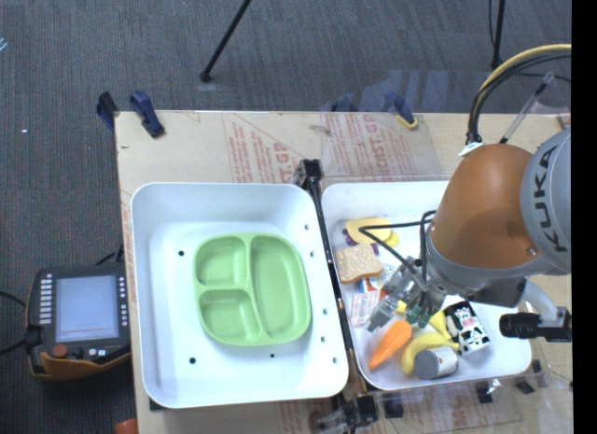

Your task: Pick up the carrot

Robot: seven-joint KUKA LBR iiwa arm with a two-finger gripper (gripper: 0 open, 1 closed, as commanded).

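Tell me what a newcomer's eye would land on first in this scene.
First, the arm's big orange band looming over the right bin, with the gripper low among the toy food, just above the carrot. Then the green divided plate, alone in the middle of the left bin. Beside the carrot lie a banana and a slice of bread.

green tray (252, 290), banana (422, 349), toast (358, 262)
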